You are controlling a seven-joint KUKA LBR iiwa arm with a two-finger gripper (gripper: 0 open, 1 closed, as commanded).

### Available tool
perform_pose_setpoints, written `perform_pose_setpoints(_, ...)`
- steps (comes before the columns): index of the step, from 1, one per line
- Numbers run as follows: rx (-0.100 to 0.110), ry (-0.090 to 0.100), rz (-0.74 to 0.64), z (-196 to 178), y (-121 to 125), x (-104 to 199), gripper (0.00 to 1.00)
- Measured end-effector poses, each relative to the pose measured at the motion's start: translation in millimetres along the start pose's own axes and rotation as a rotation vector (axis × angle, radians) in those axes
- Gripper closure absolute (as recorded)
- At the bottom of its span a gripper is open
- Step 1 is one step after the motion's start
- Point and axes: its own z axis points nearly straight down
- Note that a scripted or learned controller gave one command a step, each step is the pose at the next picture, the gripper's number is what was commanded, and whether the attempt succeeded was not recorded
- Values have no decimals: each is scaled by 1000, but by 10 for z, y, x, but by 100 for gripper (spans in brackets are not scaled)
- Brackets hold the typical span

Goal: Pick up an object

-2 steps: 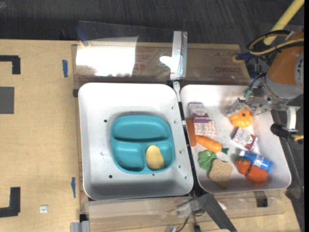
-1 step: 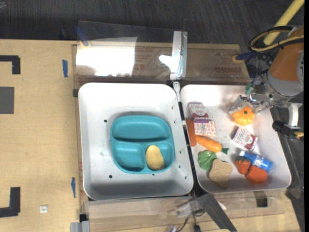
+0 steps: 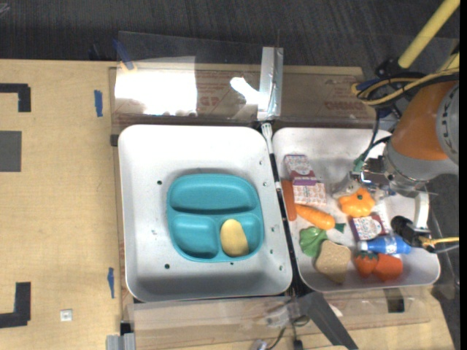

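My gripper [image 3: 371, 175] hangs low over the right bin [image 3: 328, 143], at its right side, under the grey and orange wrist. Just below it and to the left lies a small orange fruit toy [image 3: 356, 202]; whether they touch I cannot tell. Around it lie a purple and white carton [image 3: 305, 184], a carrot [image 3: 315, 216], a purple packet [image 3: 367, 227], a blue bottle [image 3: 385, 246], a red-orange tomato [image 3: 379, 265], a slice of bread [image 3: 333, 259] and a green pepper [image 3: 312, 239].
The left bin [image 3: 146, 195] holds a teal divided tray [image 3: 211, 195] with a yellow potato-like toy [image 3: 233, 237] in its lower right compartment. A clear upright panel [image 3: 270, 86] stands behind the bins. Cables [image 3: 379, 86] and a yellow pole [image 3: 434, 24] sit at the back right.
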Motion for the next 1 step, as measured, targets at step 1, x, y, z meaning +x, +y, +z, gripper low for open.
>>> perform_pose_setpoints(1, 6, 2, 188, -1168, 239, 502, 100)
